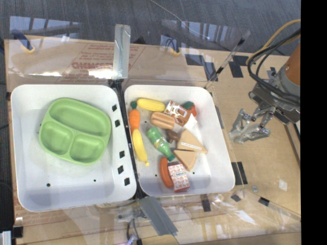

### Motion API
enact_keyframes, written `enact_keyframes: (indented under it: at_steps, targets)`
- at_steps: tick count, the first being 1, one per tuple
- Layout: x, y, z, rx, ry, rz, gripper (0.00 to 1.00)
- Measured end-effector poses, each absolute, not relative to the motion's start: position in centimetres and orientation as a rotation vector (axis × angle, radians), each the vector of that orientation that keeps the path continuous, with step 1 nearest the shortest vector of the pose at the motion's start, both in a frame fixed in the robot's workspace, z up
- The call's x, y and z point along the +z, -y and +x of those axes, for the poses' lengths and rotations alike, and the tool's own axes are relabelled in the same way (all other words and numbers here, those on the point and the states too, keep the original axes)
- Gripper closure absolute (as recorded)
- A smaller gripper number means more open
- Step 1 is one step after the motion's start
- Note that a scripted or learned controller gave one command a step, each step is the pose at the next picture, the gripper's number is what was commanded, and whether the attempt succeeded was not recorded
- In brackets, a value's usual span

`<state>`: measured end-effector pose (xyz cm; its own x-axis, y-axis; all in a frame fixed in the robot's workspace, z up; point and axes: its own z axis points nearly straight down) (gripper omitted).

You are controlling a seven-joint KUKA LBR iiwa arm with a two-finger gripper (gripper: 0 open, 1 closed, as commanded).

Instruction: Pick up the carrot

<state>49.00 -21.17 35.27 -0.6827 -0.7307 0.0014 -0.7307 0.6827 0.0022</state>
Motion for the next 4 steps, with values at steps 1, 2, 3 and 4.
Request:
enact_keyframes:
  at_steps: [1,2,3,4]
  targets:
    - [46.0,21.0,48.2,0.021,2.836,1.377,1.0]
    - [33.0,20.9,48.7,-0.008,2.651,1.68,1.0]
    - [38.7,21.0,47.9,0.011,2.601,1.768,1.0]
    - [47.7,21.0,47.8,0.019,2.431,1.999,1.0]
